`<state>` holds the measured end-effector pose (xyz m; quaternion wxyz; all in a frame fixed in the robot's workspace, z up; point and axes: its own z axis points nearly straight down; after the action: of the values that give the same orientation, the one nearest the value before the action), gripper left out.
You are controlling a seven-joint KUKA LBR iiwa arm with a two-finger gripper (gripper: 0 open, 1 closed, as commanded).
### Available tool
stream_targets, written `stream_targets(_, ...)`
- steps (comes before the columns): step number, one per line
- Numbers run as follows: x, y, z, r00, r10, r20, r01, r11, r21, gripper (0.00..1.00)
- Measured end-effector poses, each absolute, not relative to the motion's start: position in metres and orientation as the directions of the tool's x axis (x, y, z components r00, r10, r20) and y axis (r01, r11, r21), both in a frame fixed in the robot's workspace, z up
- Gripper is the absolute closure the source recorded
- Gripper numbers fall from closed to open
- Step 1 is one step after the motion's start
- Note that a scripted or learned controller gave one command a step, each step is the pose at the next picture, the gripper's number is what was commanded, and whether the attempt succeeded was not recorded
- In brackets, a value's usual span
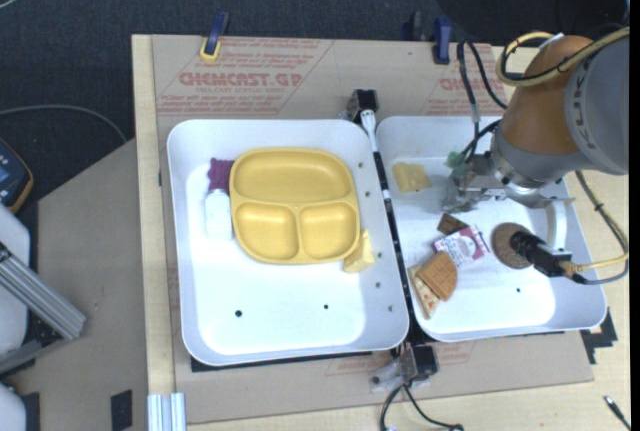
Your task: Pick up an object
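Camera view puts the gripper [462, 202] low in the right bin [560, 314], its grip state unreadable, with the pink packet [462, 246] just below it toward the near edge.

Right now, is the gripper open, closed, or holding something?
Gripper: cannot be told; it sits low in the right bin, above a small brown item.

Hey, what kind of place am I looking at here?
Most likely a robotics lab test bench: a grey and orange robot arm reaches over two white bins holding toy food and a yellow divided plate, with loose cables around.
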<state>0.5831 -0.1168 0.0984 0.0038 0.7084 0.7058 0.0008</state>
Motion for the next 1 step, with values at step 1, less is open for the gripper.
stream_targets(1, 0.5818, -0.1192, 0.1420, 0.001, 1.000, -0.002, 1.000, -0.001, 0.006, 1.00)
